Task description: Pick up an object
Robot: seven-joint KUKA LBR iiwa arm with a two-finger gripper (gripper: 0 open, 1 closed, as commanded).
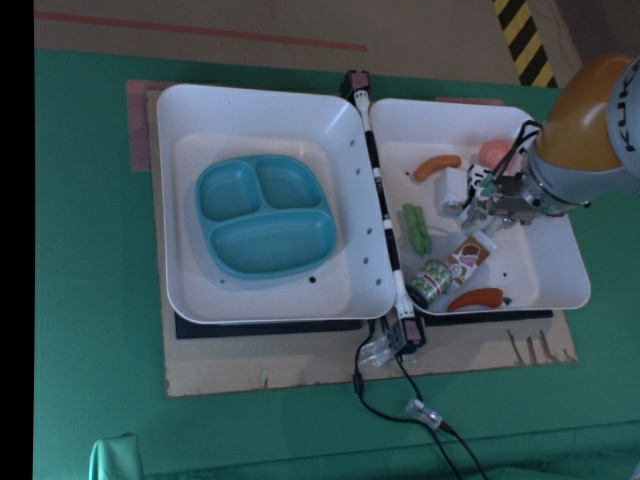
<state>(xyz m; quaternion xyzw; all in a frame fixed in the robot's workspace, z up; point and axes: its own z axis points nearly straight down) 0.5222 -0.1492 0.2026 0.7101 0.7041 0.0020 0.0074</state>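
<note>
Pincer [478,206] low in right bin [560,268], right of frame centre; grip state unclear. Small carton [468,258] lies just below it, tilted. Likely light, stiff, slick-printed; take across narrow sides. Green pod [416,228] and sausage [437,167] nearby.

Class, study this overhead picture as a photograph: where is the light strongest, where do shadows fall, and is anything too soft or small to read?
Camera view: the white bins are brightest, almost washed out; a dark shadow edges their near sides; the green cloth stays dim; the arm is soft-edged; the gripper is a small dark cluster, detail unclear; the carton's print is unreadable.
</note>
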